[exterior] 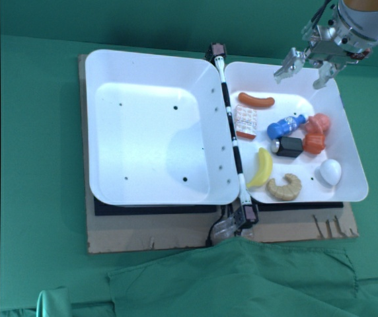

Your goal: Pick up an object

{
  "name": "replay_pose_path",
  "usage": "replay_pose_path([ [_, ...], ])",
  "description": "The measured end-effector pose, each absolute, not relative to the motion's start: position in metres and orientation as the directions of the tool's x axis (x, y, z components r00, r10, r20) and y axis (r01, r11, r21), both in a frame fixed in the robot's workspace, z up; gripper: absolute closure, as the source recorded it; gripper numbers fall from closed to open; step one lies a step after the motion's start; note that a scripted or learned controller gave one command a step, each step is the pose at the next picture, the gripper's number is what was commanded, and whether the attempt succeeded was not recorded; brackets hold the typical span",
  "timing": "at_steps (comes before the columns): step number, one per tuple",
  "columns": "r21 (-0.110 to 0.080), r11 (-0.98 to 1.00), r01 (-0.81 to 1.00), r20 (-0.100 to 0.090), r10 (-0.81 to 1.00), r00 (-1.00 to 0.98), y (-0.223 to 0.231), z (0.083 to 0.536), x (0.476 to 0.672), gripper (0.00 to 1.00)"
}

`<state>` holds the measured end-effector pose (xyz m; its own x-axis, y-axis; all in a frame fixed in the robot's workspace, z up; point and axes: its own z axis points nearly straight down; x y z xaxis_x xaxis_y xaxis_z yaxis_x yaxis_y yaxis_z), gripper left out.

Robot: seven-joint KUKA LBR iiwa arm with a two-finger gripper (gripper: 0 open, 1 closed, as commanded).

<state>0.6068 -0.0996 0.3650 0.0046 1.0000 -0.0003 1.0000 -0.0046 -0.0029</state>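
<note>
My gripper (306, 72) hangs open above the far edge of the right bin (354, 157), with nothing between its fingers. Below it in that bin lie a red sausage (256, 100), a small red and white packet (246, 121), a blue bottle (285, 126), a black box (289, 146), an orange-red toy (316, 134), a yellow banana (262, 168), a tan croissant (285, 187) and a white egg (330, 172). The sausage is the nearest item, to the gripper's lower left.
The left bin (152, 127) sits beside the right one, separated by a black and white striped divider bar (231, 131). Both rest on a cardboard sheet (149, 240). Green cloth (242, 279) covers the bench front.
</note>
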Motion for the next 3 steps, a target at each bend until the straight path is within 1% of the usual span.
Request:
replay_pose_path([
  [1,-0.010,0.000,1.000,0.001,1.000,0.000,-0.052,0.307,0.577,0.00],
  [2,-0.003,-0.003,1.000,-0.001,1.000,0.003,-0.054,0.310,0.579,0.00],
  [3,-0.010,-0.013,1.000,-0.003,1.000,0.013,-0.138,0.245,0.583,0.00],
])
